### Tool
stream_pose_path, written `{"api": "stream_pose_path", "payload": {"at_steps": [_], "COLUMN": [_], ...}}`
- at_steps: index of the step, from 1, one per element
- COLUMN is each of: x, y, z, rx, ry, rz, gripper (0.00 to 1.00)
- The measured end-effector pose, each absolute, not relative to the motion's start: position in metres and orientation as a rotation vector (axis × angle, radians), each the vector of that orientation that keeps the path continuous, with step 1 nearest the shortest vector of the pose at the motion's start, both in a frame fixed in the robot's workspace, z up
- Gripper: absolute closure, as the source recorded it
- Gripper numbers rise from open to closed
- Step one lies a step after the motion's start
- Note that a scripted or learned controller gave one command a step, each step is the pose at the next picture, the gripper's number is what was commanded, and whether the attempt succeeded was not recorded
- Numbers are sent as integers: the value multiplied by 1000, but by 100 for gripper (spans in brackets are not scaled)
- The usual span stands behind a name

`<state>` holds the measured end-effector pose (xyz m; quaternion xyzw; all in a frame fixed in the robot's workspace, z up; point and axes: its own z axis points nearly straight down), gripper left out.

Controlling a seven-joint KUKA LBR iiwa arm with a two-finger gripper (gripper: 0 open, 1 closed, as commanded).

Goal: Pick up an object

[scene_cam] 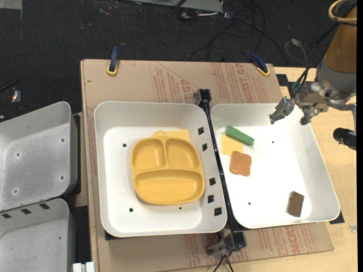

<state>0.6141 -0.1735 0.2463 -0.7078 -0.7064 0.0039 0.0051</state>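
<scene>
My gripper (295, 113) hangs over the far right corner of the right bin (309, 169), its two fingers spread open with nothing between them. In that bin lie a green bar (239, 135), a pale yellow flat piece (229, 145) under it, an orange toast-shaped piece (240, 164), and a brown block (295, 203) near the front right. All of these lie to the left of or nearer than the gripper, apart from it.
The left bin (113, 129) holds a yellow divided plate (168, 171) over a yellow flat sheet (181, 135). A black divider (212, 157) runs between the bins. Grey trays (34, 152) sit at the left. Clamps (112, 67) hold the cardboard base.
</scene>
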Motion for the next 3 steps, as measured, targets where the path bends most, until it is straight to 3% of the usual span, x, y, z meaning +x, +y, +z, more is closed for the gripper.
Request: {"api": "stream_pose_path", "payload": {"at_steps": [1,3], "x": [617,606], "y": [-173,-176], "z": [254,153], "rx": [-2221,-2221], "ry": [-2223,-2218], "rz": [1,4], "gripper": [0,0]}}
